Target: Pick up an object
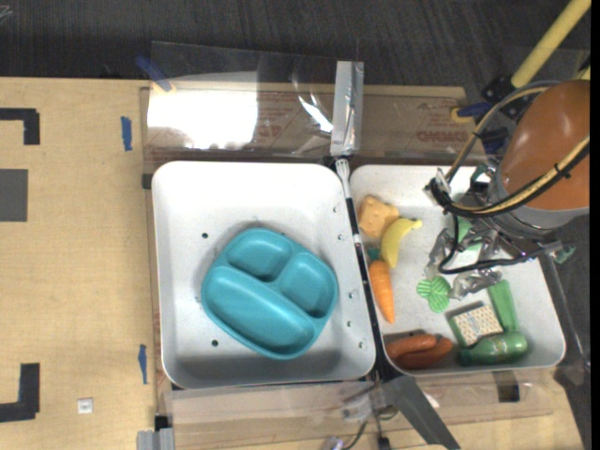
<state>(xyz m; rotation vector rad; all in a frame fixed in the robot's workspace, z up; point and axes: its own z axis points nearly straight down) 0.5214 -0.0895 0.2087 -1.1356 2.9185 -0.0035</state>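
Grey gripper [466,268] above toys (unlabelled)

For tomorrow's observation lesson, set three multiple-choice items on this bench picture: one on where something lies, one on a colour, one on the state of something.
1. Where does the teal divided plate lie?
A. In the left bin
B. In the right bin
C. On the floor

2. What colour is the toy carrot by the wall between the bins?
A. Purple
B. Orange
C. White

3. How does the teal divided plate sit?
A. Turned upside down
B. Standing on its edge
C. Right way up, hollows facing up

Answers:
1. A: the plate rests on the floor of the left bin, apart from the toys in the right bin.
2. B: the carrot is orange, lying just below the yellow banana.
3. C: its three hollows open toward the camera.
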